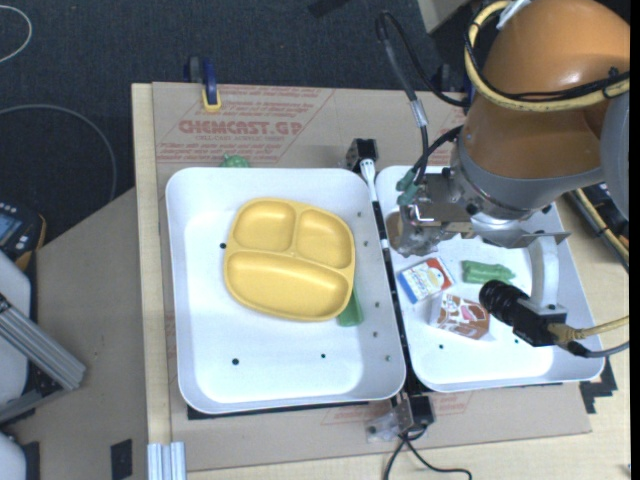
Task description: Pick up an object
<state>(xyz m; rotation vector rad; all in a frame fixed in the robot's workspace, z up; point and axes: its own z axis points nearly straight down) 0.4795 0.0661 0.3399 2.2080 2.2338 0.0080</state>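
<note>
My gripper [408,220] hangs low over the far left part of the right bin [500,368], close to the wall between the bins. Just in front of it lies a small white, blue and red packet [422,279]. A red-brown packet [463,314] rests nearer the front, and a green piece [487,270] lies to the right of the gripper. The arm's big orange and grey wrist [540,88] hides the far part of this bin.
The left bin [200,348] holds a yellow divided plate [290,260], with a green thing [350,314] peeking out at its right front edge. Another small green thing [235,161] sits on the board behind the left bin.
</note>
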